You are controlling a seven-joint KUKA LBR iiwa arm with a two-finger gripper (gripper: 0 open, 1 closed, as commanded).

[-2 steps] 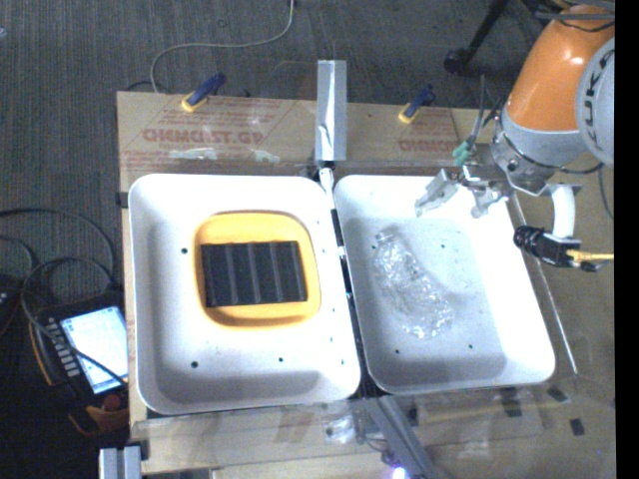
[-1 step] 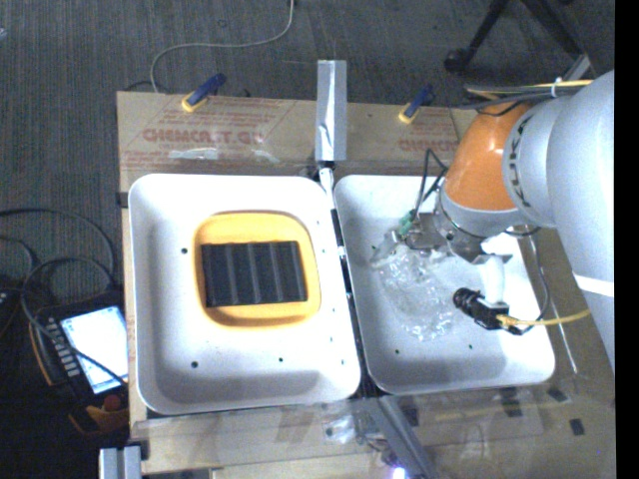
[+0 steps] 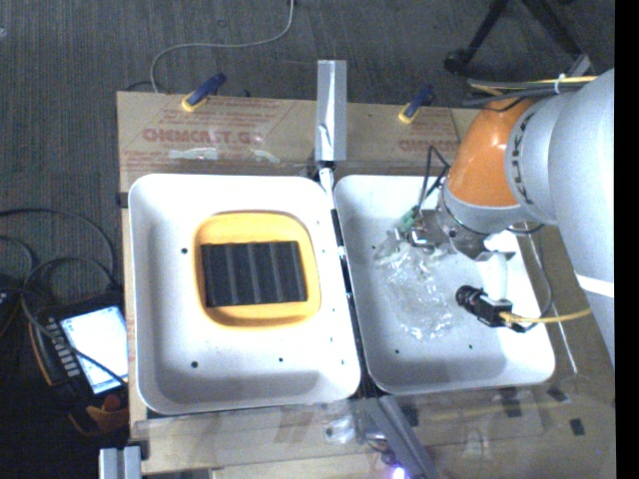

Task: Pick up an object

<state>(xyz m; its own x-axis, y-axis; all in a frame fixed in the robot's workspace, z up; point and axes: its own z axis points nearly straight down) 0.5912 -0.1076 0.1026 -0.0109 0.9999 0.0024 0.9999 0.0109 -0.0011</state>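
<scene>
Looking down on the desk (image 3: pixel 160 158), we find the gripper (image 3: pixel 421 228) low over the upper-left part of the right bin (image 3: pixel 519 372). It sits just at the upper edge of a crumpled clear plastic thing (image 3: pixel 417 292) that lies near the middle of that bin. The grey arm (image 3: pixel 559 138) with its orange band hides most of the tool from us. We therefore cannot tell whether it is spread or pressed together, nor whether it touches the plastic. In the left bin (image 3: pixel 150 297), well apart, a yellow tray with a black ribbed inset (image 3: pixel 258 267) lies flat near the centre.

We judge the clear plastic to be the likely target, since it is nearest.

Several things could go wrong. The plastic looks thin, springy and slick, so a close on its rim may nip only a fold that slips out on the lift. The gripper stands at the upper edge, not over the middle, so an off-centre close could shove the piece toward the lower part of the frame. Its transparent outline is hard to read, and too deep a descent would press into the bin floor.
</scene>
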